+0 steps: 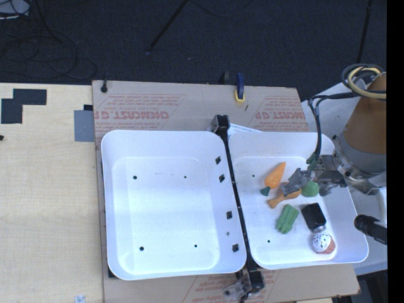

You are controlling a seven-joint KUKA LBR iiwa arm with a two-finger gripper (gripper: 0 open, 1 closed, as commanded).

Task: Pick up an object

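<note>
My gripper (295, 187) reaches in from the right and sits low over the middle of the right bin (353, 254). A green round piece (310, 189) lies right against it on its near side. An orange carrot-shaped toy (275, 174) lies just to its left, and a second orange piece (281, 199) sticks out just beneath it. Nearer the front are a green ridged toy (286, 219), a black block (313, 216) and a white speckled ball (322, 243). I see nothing lifted off the bin floor.
The left bin (113, 169) adjoins the right one, with a black divider strip (228, 188) between them. The grey-and-orange arm (367, 131) stands over the right bin's far right rim. A blue clamp (240, 87) grips the cardboard's back edge.
</note>
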